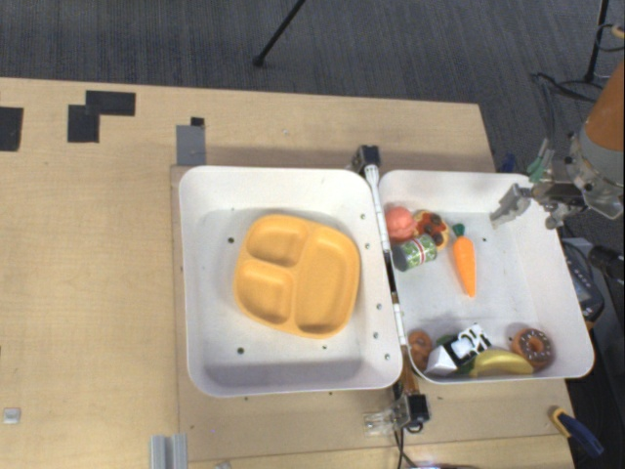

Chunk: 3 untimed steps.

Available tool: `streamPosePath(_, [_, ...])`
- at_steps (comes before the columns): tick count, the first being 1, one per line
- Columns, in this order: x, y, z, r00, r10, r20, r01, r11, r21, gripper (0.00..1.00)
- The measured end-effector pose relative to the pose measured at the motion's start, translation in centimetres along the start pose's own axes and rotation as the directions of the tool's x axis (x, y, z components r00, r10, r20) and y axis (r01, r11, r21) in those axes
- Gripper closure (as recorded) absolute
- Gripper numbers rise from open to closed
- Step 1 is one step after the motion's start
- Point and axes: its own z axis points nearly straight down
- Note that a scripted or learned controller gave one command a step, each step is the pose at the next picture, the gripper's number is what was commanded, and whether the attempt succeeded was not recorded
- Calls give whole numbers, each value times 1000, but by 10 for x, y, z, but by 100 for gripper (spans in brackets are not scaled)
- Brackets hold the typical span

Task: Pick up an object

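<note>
A long orange toy carrot point(465, 265) with a small green top lies in the right white plastic bin point(571, 306). It sits near the middle of that bin, with its green end up and its pointy end down. Nothing is touching it.

Just to its left lies a small green can with a red and white label point(417, 252), on its side. Above the can is a round pink-red toy fruit point(398, 221), and next to that is a little pile of dark red and yellow toy food point(431, 226).

Along the bottom of the same bin are a small brown doughnut point(420, 343), a black and white toy point(467, 342), a yellow banana point(501, 362) and a chocolate doughnut with sprinkles point(533, 345).

The left white plastic bin point(210, 262) holds a yellow plastic tray with three sections point(296, 274). It lies in the middle of that bin.

Both bins sit side by side on the light wooden counter point(88, 291).

The grey gripper point(527, 203) hangs over the top right corner of the right bin. Its fingers are spread apart and hold nothing. It is well apart from the carrot.
</note>
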Motion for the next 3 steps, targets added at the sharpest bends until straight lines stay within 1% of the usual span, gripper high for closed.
streamPosePath(1, [36,11,113,999,44,-2,-44,999,4,0])
streamPosePath(2, [33,10,144,965,-262,1,262,965,-4,0])
streamPosePath(3, [34,12,133,964,-264,1,264,964,-9,100])
